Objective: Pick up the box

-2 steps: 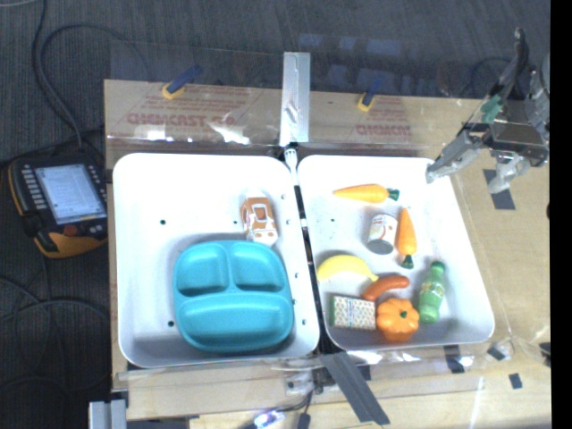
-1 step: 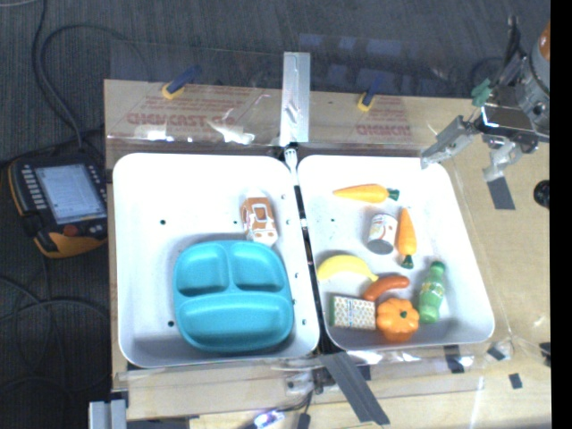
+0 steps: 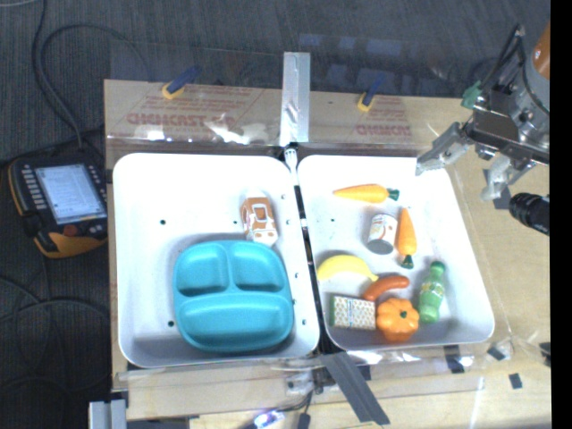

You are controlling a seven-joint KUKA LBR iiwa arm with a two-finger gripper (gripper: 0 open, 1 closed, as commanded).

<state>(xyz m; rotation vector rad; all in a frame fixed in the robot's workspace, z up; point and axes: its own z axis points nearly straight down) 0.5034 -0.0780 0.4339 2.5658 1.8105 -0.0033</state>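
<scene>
A small orange and white box (image 3: 259,219) lies in the left bin (image 3: 143,204), just behind the blue divided plate (image 3: 234,295). A second flat box with a green and white pattern (image 3: 353,312) rests at the front of the right bin (image 3: 447,213), beside the pumpkin. My gripper (image 3: 465,172) hangs over the right bin's far right corner, open, with nothing between its fingers. It is well apart from both boxes.
The right bin also holds two carrots (image 3: 365,192), a small can (image 3: 382,230), a banana (image 3: 341,267), a sausage (image 3: 386,286), an orange pumpkin (image 3: 398,318) and a green bottle (image 3: 432,293). A metal divider (image 3: 296,96) stands behind the bins. A pendant (image 3: 59,195) lies left of the bench.
</scene>
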